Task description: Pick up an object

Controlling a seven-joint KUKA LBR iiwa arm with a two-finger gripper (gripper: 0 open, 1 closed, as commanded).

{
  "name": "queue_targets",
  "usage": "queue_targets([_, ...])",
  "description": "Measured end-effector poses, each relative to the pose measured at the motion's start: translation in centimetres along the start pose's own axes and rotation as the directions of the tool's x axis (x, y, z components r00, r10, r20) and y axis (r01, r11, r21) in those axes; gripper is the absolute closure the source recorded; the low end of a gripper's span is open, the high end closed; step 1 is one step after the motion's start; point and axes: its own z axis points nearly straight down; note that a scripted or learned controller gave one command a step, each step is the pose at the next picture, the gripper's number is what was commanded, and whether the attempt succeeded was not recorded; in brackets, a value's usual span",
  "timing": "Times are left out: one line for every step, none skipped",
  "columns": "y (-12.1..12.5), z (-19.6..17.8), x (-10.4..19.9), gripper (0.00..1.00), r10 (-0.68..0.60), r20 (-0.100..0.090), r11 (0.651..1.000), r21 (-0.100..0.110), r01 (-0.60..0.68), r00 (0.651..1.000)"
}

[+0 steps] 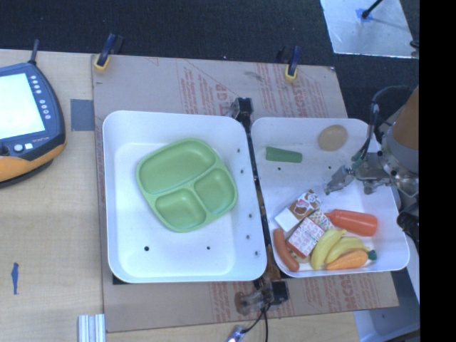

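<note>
Wrist band (407, 127): orange, rounded, cut off at the frame's right side.
Wrist housing (394, 164): grey metal, blocky.
Cable (372, 130): thin, black, curving beside the wrist.
Gripper (340, 181): grey metal, slim.

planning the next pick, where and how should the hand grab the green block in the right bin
Grip the green block across its short sides, coming straight down from above. It lies flat on the right bin floor, long axis running left to right, with bare floor all around it, so fingers should fit on both long edges. The tan round piece sits apart to its right, and the hand is nearby.
</note>
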Motion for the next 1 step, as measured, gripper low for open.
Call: queue_targets([0.38, 4.18, 7.64, 0.00, -0.004, -0.001, 1.000, 0.003, 0.004, 1.000])
